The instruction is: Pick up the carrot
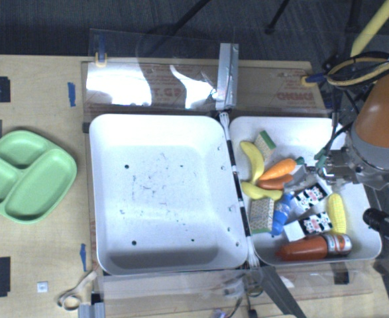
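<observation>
The carrot [277, 171] is lying in the right bin [363, 256], resting against the banana [252, 169]. It is looking light, stiff and smooth; I would grip its thick middle. The end effector [315, 171] is hovering beside its green tip; its opening I cannot tell.

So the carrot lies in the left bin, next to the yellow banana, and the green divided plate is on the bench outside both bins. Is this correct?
One part is wrong: the carrot lies in the right bin, not the left one. The camera view shows this. The rest holds: it is next to the yellow banana, and the green divided plate sits on the bench outside both bins.
</observation>
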You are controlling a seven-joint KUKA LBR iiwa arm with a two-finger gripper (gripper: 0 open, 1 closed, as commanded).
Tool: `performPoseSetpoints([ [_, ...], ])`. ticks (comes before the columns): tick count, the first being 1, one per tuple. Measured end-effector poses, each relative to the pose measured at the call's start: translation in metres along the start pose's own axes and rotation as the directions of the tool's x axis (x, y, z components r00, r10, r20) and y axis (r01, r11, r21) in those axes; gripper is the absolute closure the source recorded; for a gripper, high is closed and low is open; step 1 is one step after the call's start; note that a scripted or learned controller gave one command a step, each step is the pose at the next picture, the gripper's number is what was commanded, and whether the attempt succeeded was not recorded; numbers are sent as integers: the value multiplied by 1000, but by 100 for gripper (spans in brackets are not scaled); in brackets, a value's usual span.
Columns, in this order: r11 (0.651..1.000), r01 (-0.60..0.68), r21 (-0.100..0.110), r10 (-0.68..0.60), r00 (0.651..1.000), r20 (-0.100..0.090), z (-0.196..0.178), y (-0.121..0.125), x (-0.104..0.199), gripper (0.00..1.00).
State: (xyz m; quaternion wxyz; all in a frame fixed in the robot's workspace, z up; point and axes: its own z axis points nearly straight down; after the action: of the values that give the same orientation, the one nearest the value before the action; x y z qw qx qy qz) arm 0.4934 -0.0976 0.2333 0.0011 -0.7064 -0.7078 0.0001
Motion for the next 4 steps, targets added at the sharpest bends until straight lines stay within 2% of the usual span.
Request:
performPoseSetpoints([
  [1, 1000, -12, -3, 12, 1000, 1, 66, 67, -17, 0],
  [2, 999, -39, -1, 39, 999, 0, 106, 71, -11, 0],
  [3, 998, 57, -2, -57, 998, 0, 145, 68, -20, 0],
  [4, 923, 386, -7, -386, 923, 4, 147, 84, -29, 0],
])
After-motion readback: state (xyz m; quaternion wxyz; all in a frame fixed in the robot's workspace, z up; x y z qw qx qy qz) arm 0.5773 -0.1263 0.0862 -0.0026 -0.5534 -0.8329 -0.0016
